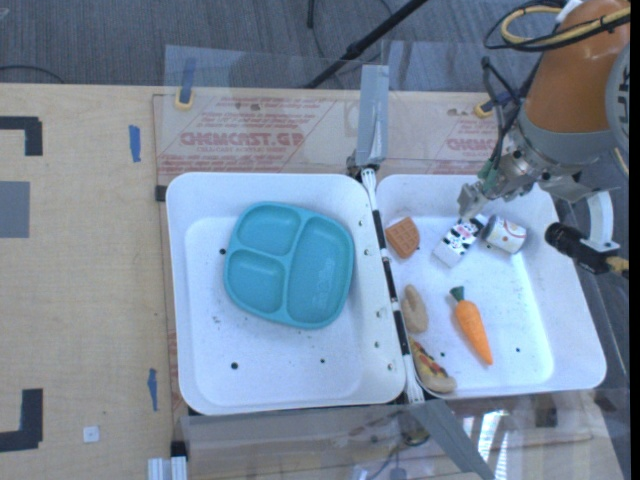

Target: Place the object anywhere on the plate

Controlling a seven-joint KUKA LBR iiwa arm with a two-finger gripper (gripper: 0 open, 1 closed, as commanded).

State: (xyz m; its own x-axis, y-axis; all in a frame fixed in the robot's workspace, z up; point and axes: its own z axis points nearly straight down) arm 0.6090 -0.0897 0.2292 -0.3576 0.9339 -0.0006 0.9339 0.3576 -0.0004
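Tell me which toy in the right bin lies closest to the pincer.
The black-and-white cow-patterned block, just below the pincer. The carrot, the waffle piece and the items by the divider lie farther off.

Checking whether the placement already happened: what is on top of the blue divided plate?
Nothing lies on the blue divided plate; all three compartments show bare. The toy carrot, waffle piece and black-and-white block sit in the right bin. What is under the plate is hidden.
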